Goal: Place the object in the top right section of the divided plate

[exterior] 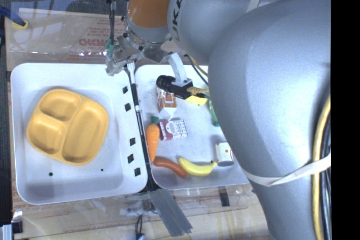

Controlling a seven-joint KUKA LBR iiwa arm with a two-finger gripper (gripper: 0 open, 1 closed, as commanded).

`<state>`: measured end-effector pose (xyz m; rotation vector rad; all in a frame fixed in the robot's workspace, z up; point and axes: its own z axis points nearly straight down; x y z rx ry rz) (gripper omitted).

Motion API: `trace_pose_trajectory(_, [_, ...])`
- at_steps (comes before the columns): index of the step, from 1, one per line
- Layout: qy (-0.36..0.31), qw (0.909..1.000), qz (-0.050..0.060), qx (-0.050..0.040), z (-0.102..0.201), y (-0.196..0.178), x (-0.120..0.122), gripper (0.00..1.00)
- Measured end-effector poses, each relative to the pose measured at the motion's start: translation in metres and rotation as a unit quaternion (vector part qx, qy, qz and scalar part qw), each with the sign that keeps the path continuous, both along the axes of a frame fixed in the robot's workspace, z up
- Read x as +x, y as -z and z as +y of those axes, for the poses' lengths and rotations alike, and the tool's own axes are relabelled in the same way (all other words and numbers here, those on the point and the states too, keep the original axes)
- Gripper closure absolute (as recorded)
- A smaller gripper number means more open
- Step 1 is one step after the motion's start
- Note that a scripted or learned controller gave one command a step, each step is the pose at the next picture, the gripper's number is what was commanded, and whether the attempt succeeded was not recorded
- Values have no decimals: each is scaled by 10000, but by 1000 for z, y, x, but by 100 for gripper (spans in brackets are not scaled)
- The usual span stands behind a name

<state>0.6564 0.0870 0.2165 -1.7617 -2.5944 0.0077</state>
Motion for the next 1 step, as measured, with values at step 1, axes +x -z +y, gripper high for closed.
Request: trace_pose_trajectory(1, [-535,9986,-16,3,85,-23,0,100])
